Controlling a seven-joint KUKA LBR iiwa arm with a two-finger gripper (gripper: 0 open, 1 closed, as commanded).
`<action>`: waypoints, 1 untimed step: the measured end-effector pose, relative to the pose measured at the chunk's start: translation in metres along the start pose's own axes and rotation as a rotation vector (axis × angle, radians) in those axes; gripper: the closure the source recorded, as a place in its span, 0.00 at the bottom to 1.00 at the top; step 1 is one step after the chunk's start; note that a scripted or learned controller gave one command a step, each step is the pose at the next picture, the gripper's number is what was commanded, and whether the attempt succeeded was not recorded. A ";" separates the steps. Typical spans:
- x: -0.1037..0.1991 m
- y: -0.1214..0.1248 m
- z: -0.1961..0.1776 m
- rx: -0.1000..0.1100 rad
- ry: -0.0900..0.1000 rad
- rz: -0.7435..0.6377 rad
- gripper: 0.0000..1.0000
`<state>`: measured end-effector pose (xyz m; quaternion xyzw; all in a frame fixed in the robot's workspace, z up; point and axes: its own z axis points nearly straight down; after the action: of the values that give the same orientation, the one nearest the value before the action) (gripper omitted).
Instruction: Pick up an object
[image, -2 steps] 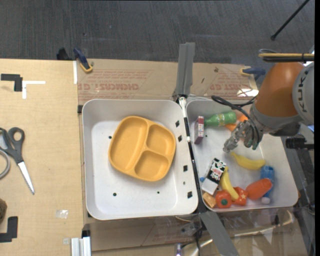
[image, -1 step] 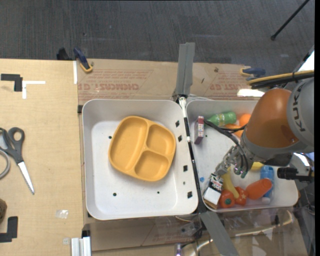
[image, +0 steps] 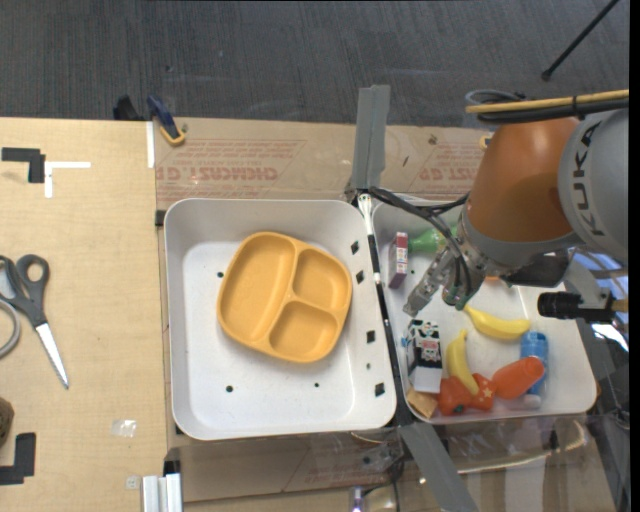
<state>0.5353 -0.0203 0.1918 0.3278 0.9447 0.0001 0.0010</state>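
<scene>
While the arm leans in from the right, the scene sorts by size as follows:
Bench (image: 80, 300): pale wood, carrying two white bins side by side; scissors (image: 38, 310) lie near its left edge
Arm (image: 530, 180): grey with an orange band, hanging over the right bin's far half
Left bin (image: 190, 400): takes the bench's middle; holds a yellow divided plate (image: 285, 297), set flat toward its centre
Right bin (image: 575, 400): at the bench's right edge; objects crowd its near half
Jaws (image: 440, 290): slightly spread, nothing between them; they hang low over the right bin's left side, just above the small carton
Bananas: one (image: 497, 323) near the bin's centre; a second (image: 458, 362) just below it, toward the near edge
Orange toy (image: 495, 385): near edge, touching the second banana
Blue bottle (image: 534, 348): right of the bananas
Small carton (image: 427, 350): black-and-white print, by the bin's left wall
Pink packet (image: 400, 252): far left of the bin, standing against the wall
</scene>
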 end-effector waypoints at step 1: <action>-0.132 0.023 -0.073 0.002 -0.001 0.405 1.00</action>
<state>0.6529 -0.0843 0.2649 0.5111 0.8595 -0.0008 0.0012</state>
